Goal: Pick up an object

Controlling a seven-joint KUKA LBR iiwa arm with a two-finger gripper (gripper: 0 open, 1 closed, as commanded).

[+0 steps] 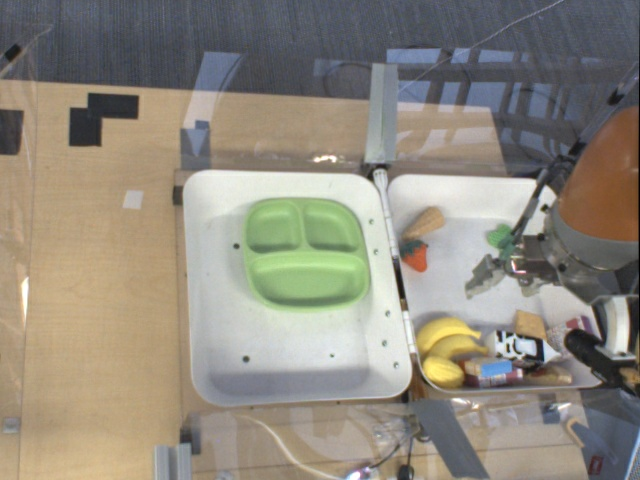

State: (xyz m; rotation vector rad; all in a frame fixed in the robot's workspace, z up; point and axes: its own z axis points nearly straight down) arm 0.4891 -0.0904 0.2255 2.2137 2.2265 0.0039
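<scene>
the pincer (487, 274) hangs spread and holding nothing over the right bin (455, 200), bananas (448, 349) nearer, strawberry (416, 257) left.

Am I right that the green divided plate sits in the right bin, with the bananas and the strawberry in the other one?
Not quite. The camera view shows the green divided plate in the left bin, not the right one. The bananas and the strawberry are indeed in the other one, the right bin, where the gripper is.
</scene>
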